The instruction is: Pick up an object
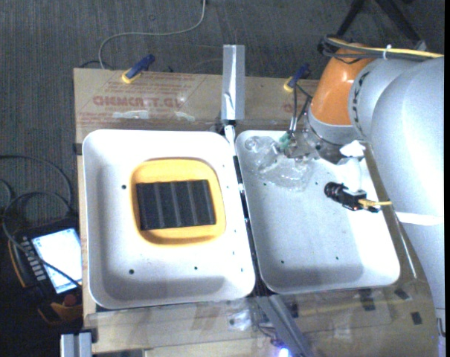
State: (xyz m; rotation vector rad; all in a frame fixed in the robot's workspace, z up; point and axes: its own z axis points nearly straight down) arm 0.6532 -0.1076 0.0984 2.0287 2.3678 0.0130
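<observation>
The gripper (290, 144) is seen low over the far left corner of the right bin (321, 266), at a clear plastic object (278, 168) lying there. Whether it is apart or closed cannot be told. Nothing is seen lifted, so the pick is judged not yet done. A yellow tray (178, 233) lies mid left bin (105, 274), untouched

Robotics lab: carpeted floor (53, 21), clamped cardboard bench (158, 99), twin white bins (98, 222), teach pendant (50, 257) alongside.
</observation>
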